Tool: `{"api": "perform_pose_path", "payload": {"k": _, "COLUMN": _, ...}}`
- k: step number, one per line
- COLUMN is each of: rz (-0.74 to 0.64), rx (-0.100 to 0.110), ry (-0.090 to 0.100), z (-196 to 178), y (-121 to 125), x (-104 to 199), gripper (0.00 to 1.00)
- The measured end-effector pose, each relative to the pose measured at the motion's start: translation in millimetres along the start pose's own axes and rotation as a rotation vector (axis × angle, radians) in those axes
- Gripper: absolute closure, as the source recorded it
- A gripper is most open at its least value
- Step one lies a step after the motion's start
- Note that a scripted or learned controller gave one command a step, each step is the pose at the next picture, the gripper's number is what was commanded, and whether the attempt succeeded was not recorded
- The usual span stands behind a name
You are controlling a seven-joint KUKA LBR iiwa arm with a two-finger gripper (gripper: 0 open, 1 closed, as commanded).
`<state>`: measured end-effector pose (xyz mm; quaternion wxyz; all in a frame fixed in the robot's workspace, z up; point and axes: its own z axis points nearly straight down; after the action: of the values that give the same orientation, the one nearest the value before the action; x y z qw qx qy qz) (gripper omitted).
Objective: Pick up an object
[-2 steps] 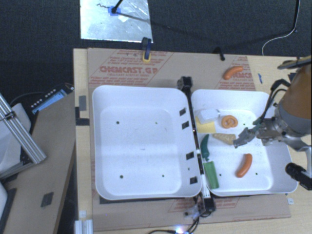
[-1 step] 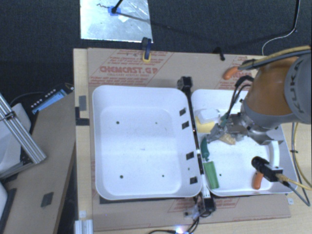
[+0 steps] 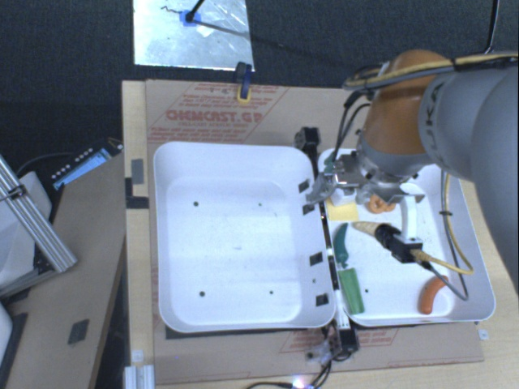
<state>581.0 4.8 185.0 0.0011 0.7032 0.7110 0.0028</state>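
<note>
My gripper [image 3: 344,186] hangs low over the far left part of the right bin [image 3: 470,274]. Directly under and in front of it lies a pale yellow block [image 3: 341,211]. An orange ring-shaped piece [image 3: 379,207] sits just to its right, partly covered by the wrist. A dark teal curved piece [image 3: 341,244] and a green block [image 3: 351,289] lie along the bin's left wall, nearer the front. An orange sausage-shaped piece [image 3: 431,296] rests at the front right. I see nothing lifted off the bin floor.
The left bin [image 3: 166,217] stands beside the right one, their walls meeting at a row of black clips [image 3: 318,258]. A white piece [image 3: 410,214] and a tan cone [image 3: 364,228] lie near the gripper. The grey arm [image 3: 462,120] covers the right bin's far side.
</note>
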Motion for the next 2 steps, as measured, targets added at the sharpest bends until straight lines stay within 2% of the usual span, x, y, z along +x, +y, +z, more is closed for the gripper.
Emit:
{"api": "perform_pose_path", "payload": {"k": 1, "rz": 0.001, "rx": 0.003, "ry": 0.0, "z": 1, "y": 8, "x": 52, "gripper": 0.0}}
{"api": "perform_pose_path", "payload": {"k": 2, "rz": 0.001, "rx": 0.011, "ry": 0.0, "z": 51, "y": -30, "x": 115, "gripper": 0.0}}
